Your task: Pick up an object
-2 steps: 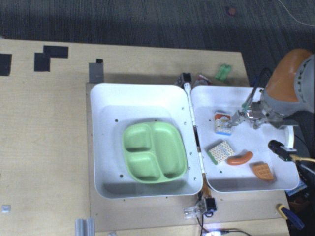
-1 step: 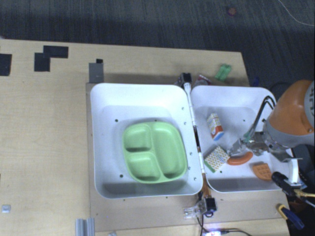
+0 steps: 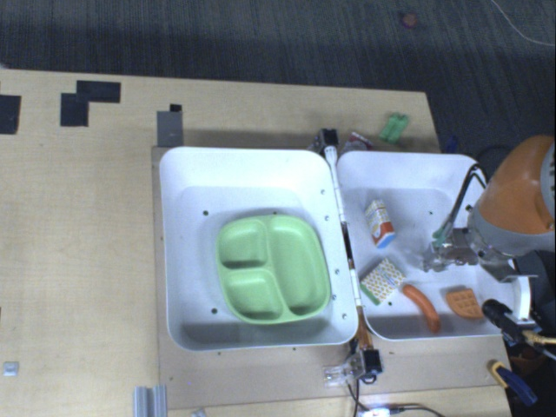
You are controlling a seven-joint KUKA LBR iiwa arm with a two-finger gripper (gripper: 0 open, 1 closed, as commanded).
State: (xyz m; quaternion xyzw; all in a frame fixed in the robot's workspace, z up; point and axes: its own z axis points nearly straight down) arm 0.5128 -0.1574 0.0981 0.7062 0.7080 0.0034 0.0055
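Observation:
In the right bin (image 3: pixel 408 176) lie a small white carton (image 3: pixel 379 223) with red and blue print, a checkered packet (image 3: pixel 381 281), an orange sausage (image 3: pixel 421 307) and a tan waffle piece (image 3: pixel 463 302). My gripper (image 3: pixel 446 255) hangs over the right part of this bin, just above and left of the waffle piece, right of the carton. Nothing shows between its fingers.
The left bin (image 3: pixel 187 198) holds a green divided plate (image 3: pixel 273 267). A green item (image 3: pixel 394 128) lies on the bench behind the right bin. Cables and small clips sit at the front edge near the bins' seam (image 3: pixel 360 367). The orange-banded arm (image 3: pixel 517 202) covers the right bin's right rim.

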